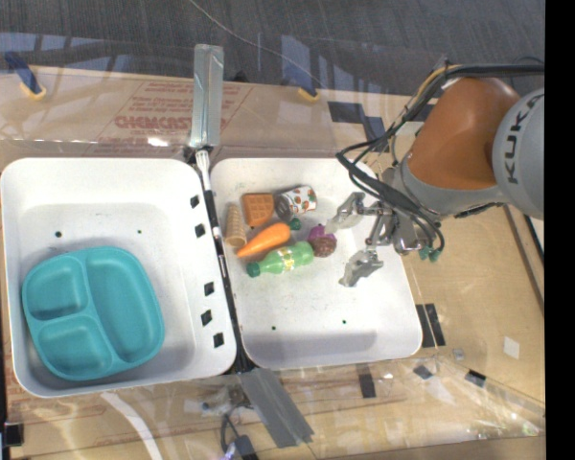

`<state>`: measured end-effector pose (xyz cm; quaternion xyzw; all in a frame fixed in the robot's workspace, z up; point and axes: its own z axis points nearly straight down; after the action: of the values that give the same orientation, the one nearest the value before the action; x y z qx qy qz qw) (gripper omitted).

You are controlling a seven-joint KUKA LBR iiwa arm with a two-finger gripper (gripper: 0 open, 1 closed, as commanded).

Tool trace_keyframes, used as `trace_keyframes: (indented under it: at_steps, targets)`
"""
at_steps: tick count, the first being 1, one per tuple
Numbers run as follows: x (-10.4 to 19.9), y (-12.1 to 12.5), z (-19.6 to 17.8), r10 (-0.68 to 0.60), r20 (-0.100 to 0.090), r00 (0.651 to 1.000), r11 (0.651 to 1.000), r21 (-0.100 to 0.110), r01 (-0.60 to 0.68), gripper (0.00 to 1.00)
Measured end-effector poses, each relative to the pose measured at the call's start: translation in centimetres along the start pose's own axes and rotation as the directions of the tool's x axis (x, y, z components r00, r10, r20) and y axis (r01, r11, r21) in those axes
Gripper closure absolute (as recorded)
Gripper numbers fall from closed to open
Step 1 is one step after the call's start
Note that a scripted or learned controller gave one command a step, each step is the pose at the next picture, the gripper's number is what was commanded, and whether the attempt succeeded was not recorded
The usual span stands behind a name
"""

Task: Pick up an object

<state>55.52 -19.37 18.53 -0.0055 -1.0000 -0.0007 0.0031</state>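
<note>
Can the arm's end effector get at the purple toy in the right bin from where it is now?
Probably yes. The end effector hangs open just right of the purple toy, bare bin floor between them; the green bottle and carrot crowd its far side.

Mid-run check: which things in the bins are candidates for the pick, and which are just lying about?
Pick candidates, right bin:
carrot
green bottle
purple piece
waffle
cone
small can
The gripper hangs open beside them, holding nothing.

Lying about:
teal tray in the left bin
</note>
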Motion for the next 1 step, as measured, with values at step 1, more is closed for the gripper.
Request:
trace_keyframes:
  at_steps: [1]
  targets:
    - [-5.51,-0.98,9.19,0.183,0.01,0.983,0.983,0.001,-0.183,0.0]
